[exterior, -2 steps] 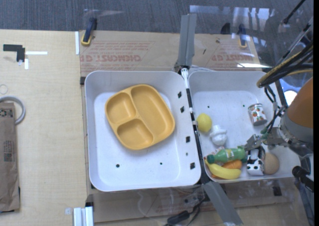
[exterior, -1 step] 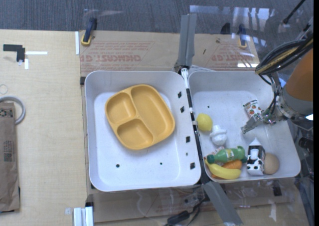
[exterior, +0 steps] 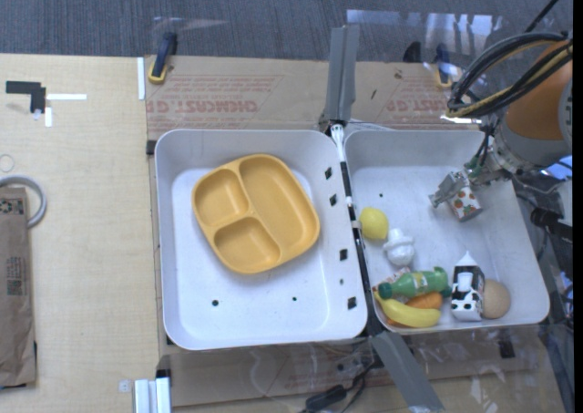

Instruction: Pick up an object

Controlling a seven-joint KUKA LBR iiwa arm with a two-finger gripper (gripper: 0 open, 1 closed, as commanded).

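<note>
Jaws (exterior: 453, 191) hang over the right bin (exterior: 510, 247), with a small carton (exterior: 466, 205) just beside; their opening I cannot tell.

**Plastics, Metal, Cardboard and Wood on the Bench**

Far to the gripper's (exterior: 453, 191) left, the yellow divided plate (exterior: 256, 211) looks like smooth, matt plastic. Both white bins (exterior: 173, 247) have a smooth, faintly glossy plastic look. The gripper itself appears dull grey metal. Below it, the banana (exterior: 409, 313) and green bottle (exterior: 414, 283) shine like glossy plastic. Behind the bins lies matt brown cardboard (exterior: 241, 92); the bench (exterior: 82, 174) is pale, smooth wood.
</note>
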